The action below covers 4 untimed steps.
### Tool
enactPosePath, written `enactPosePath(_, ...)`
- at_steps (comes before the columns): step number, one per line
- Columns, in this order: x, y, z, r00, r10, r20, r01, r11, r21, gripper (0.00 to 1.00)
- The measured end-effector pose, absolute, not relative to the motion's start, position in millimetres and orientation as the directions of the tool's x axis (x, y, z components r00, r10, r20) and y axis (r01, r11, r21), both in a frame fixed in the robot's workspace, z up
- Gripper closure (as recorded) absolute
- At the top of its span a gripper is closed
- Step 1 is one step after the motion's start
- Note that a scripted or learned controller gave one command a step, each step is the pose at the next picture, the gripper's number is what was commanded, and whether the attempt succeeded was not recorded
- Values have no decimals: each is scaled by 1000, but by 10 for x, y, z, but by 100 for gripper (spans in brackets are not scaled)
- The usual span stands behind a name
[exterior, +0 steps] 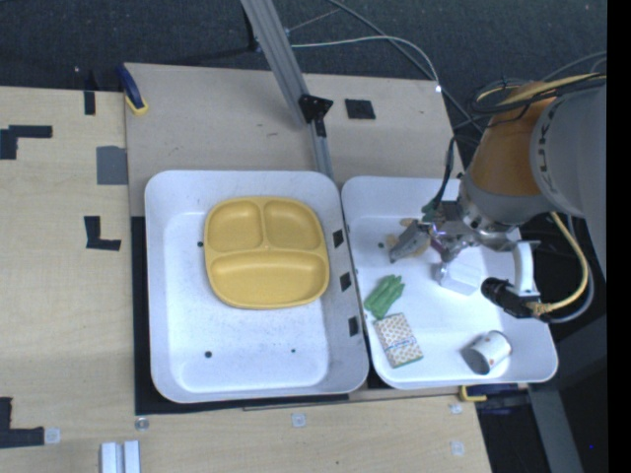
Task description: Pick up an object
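Hand (434, 239), low in the right white bin (523, 358); whether it grips anything I cannot tell. Nearest the camera lie a small white cylindrical cup (487, 351), a patterned flat packet (398, 340) and a green soft leafy toy (385, 295). The toy looks light and squashy; pinch its middle.

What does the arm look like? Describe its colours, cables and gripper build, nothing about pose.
The arm is a thick, rounded grey body with a broad orange band above the wrist. Black and yellowish cables loop from it on its outer side. Below the wrist sits a dark grey metallic gripper with a white block-shaped part beside it.
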State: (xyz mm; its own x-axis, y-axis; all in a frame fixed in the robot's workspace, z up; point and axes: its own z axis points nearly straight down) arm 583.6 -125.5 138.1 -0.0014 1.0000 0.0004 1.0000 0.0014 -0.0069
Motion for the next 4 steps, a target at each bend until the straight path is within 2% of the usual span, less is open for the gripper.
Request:
enactPosePath(1,5835,-1251,854,-2,1000,-2,1000,2,-1,0)
enactPosePath(2,5848,-1249,994,-2,1000,-2,1000,2,2,100)
enactPosePath(3,5763,-1204,1505,-2,1000,0,1000,2,2,100)
enactPosePath(4,5763,-1306,2056,0,1000,-1,1000,0,3,100)
